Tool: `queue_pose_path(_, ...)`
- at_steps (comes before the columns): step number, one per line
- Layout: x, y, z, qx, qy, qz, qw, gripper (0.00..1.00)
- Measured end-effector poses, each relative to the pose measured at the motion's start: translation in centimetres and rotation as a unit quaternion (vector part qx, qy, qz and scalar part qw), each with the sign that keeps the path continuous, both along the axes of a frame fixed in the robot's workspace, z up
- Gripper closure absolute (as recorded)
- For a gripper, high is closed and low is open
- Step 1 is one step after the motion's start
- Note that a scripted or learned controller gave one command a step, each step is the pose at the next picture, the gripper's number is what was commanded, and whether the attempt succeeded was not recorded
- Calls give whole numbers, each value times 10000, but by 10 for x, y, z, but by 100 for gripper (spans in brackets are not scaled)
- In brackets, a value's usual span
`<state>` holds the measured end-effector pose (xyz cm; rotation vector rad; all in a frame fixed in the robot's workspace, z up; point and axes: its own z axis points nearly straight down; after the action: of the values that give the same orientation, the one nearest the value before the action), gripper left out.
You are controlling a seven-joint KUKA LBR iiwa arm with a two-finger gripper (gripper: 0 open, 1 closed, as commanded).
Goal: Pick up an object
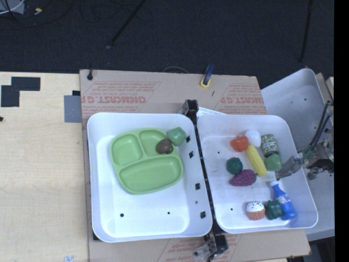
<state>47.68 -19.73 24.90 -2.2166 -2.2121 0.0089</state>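
White plastic makes up both shallow bins on the table (pixel 43 162), and the black divider (pixel 199 162) where they meet serves as the landmark.

Left of the divider, the left bin (pixel 103 212) holds a green sectioned plate (pixel 146 173). A brown rounded object (pixel 164 146) lies on the plate's upper right compartment, and a pale green block (pixel 176 136) rests at the plate's corner nearest the divider.

Right of the divider, the right bin (pixel 229 212) carries the loose items. Closest to the divider sit a dark green lump (pixel 234 165) and a purple piece (pixel 243 177) just below it. Farther from the divider lie an orange-red object (pixel 239 143), a white ball (pixel 252 136) touching it, and a yellow corn cob (pixel 256 160) running down at a slant. Farther still stand a small labelled can (pixel 269 144) with a green object (pixel 272 161) beneath it. Toward the bin's near edge are a cupcake toy (pixel 254 210), a dark green piece (pixel 272 209) and a blue spray bottle (pixel 283 202).

The tool (pixel 286 168) reaches in on the side farthest from the divider, its tip just beside the green object and above the blue bottle. Whether it is spread or pressed together cannot be told.
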Motion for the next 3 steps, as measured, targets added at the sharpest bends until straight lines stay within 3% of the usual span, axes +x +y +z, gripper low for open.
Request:
queue_pose_path(1, 2, 0, 5, -14, -50, 7, 10000, 0)
queue_pose_path(3, 9, -6, -117, 1, -17, 15, 10000, 0)
